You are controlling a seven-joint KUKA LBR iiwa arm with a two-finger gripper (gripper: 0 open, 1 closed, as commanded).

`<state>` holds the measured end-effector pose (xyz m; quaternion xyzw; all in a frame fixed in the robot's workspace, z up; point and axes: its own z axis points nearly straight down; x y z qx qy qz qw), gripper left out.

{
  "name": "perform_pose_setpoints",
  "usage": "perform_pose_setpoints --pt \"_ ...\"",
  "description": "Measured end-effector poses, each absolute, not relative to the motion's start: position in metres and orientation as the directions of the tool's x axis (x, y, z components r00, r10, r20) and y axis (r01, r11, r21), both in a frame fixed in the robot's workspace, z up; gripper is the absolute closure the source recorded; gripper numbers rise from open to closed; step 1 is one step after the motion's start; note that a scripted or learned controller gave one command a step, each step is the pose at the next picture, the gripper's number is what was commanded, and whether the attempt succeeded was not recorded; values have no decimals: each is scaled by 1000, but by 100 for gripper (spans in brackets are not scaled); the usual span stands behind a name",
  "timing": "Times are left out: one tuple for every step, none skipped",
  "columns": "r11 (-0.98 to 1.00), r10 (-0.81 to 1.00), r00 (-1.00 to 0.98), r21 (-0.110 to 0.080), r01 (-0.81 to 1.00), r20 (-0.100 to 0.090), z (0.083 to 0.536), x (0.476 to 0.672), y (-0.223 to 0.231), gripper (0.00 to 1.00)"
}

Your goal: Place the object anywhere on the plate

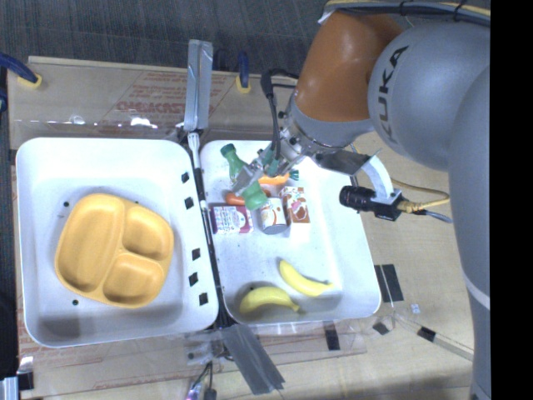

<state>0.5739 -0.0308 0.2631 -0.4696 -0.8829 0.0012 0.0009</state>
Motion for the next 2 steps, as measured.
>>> perform_pose_setpoints --pt "557 830 -557 -7 830 3 233 574 34 100" --pt "542 840 -542 -8 840 3 227 564 23 100"
